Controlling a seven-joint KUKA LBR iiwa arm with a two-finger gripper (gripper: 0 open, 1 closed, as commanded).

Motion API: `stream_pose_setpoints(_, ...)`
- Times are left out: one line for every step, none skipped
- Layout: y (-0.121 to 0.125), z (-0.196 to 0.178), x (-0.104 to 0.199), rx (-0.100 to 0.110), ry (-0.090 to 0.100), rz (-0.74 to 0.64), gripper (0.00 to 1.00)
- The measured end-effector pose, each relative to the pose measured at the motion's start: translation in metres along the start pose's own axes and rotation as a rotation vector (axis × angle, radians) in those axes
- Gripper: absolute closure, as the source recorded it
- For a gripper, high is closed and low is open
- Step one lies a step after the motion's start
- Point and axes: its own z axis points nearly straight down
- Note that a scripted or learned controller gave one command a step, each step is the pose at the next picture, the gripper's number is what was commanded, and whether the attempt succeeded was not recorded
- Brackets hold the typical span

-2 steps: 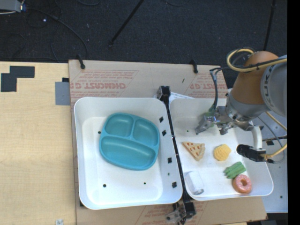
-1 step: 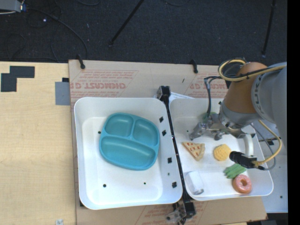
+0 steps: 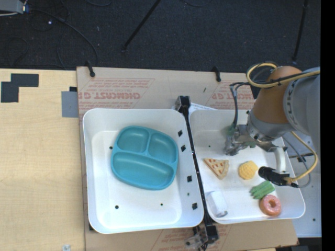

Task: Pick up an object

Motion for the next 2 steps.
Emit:
stream_pose_setpoints(0.005, -0.062, 0.003, -0.008, -0.001, -0.004, 1.00)
stream_pose_setpoints(0.003, -0.125, 0.000, -0.007, -0.002, -0.003, 1.00)
